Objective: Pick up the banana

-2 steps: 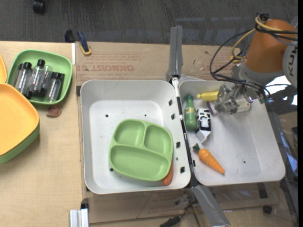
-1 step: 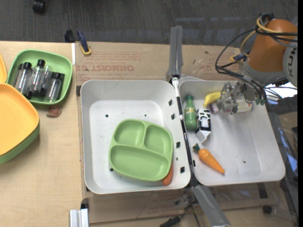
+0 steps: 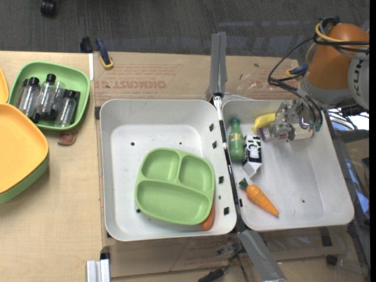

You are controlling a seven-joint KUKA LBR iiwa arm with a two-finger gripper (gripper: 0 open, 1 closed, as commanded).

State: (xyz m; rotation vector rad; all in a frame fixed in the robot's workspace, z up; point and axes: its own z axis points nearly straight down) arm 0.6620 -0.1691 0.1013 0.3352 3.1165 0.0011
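- Left bin (image 3: pixel 117 157) — well to the pincer's left, bearing a green divided plate (image 3: pixel 175 185).
- Right bin (image 3: pixel 329 198), the one the pincer works in, near its far edge.
- Arm (image 3: pixel 338 54), grey with its orange band, reaching in from the right, above the pincer.
- Pincer (image 3: pixel 281 127): whether its fingers are apart or together, I cannot tell.
- Green bottle (image 3: pixel 235 140), left of the pincer by the bin's wall.
- Carrot (image 3: pixel 260 198), well below the pincer toward the near side.
- Banana (image 3: pixel 264 120) — lying just left of the pincer, touching or nearly so.
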